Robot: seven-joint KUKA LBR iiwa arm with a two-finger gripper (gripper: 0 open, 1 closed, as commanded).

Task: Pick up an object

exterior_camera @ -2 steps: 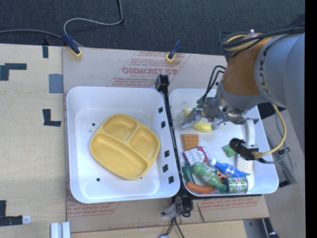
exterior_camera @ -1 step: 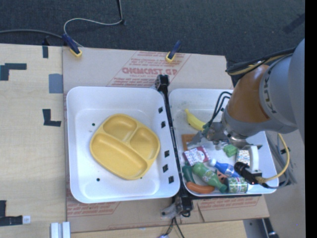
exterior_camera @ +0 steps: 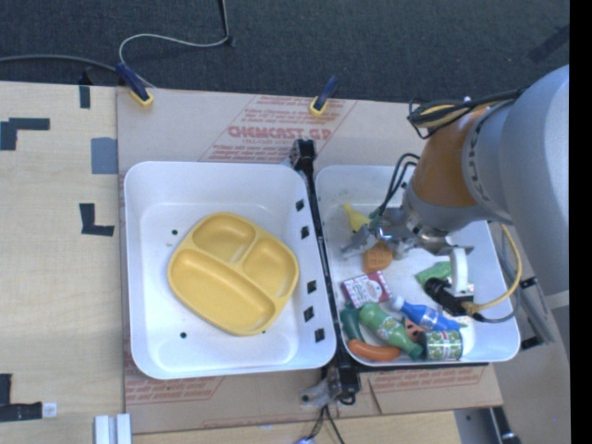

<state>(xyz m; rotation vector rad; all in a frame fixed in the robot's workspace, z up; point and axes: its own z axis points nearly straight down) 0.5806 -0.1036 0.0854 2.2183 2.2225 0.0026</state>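
Observation:
My gripper [exterior_camera: 368, 239] is low over the upper left part of the right bin [exterior_camera: 499, 340], reaching in from the right. A small yellow piece [exterior_camera: 356, 218] lies just behind it and a tan-orange lump [exterior_camera: 376, 259] just in front, both close to its tip. I cannot see any object held. Further forward lie a pink-red packet [exterior_camera: 363, 289], a green bottle [exterior_camera: 379, 322], a blue-and-white bottle [exterior_camera: 421, 314], a green can [exterior_camera: 444, 343] and an orange-red sausage shape [exterior_camera: 375, 350]. A green item [exterior_camera: 433, 274] sits under the wrist.
The left bin [exterior_camera: 148, 340] holds a yellow divided plate [exterior_camera: 233, 271]. A black divider clip [exterior_camera: 302, 154] sits at the top of the wall between the bins. The objects crowd the front half of the right bin.

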